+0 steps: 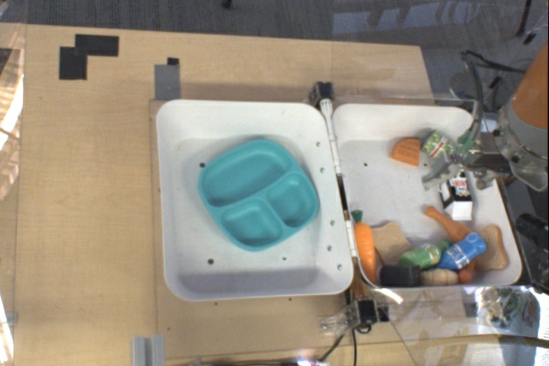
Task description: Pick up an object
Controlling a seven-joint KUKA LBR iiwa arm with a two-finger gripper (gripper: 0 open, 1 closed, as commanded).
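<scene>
Gripper (pixel 457 176) hovers low in right bin (pixel 377 184), near far-right wall; finger state cannot tell. Nearest candidate: small green-and-red packet (pixel 437 145) just beside it. Likely light, crinkly, slippery; best pinched across narrow middle. Teal divided plate (pixel 257 193) sits in left bin (pixel 184 210).

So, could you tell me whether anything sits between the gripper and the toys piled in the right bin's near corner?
The gripper hangs over the right bin, beside a green packet. Toward the pile, a small black-and-white box and an orange piece lie just below it, ahead of the blue bottle and the carrot.
</scene>
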